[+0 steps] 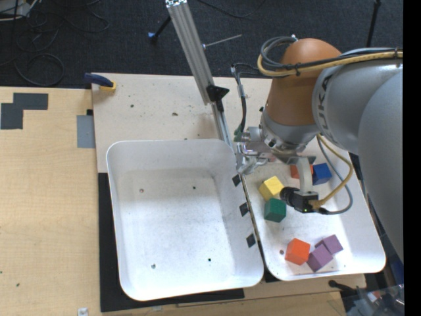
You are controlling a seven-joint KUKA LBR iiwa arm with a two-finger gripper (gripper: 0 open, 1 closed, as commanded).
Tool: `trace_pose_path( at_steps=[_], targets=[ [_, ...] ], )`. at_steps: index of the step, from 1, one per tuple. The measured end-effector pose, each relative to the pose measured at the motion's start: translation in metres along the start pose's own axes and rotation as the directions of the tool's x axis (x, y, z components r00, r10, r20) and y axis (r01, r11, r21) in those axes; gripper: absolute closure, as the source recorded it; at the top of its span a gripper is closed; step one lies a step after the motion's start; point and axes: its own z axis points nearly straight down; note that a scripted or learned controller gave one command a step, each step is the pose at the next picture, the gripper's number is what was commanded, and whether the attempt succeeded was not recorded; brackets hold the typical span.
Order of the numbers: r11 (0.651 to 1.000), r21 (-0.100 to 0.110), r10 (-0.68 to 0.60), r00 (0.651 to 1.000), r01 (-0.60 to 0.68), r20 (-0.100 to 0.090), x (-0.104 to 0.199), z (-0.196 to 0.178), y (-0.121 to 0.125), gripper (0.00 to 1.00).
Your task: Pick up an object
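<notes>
1. Jaws are low over the inner wall of the right bin (358, 226), tucked under the wrist. Apart or together: cannot tell, as the wrist housing covers them.
2. Nothing seen between the jaws. Judged: pick not yet made.
3. Nearest candidate is the yellow cube (270, 187) on the right bin floor, just beside the jaws and skewed to the wall. Green cube (275, 210) lies just past it, close or touching; cannot tell.
4. Farther from the jaws: blue cube (321, 172), orange cube (297, 251), two purple blocks (320, 258).
5. Handling (judged): small, rigid, light, not fragile. Smooth faces may slip if pinched on corners.
6. Hold: two opposite flat faces at mid-height, jaws turned to match the skew. Avoid the face toward the green cube.
</notes>
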Motion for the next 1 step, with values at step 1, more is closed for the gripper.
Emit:
trace_pose_path(
  at_steps=[1],
  targets=[
    [1.000,-0.004,-0.002,1.000,0.002,0.000,0.0546,-0.0164,-0.0045,1.00]
  ],
)
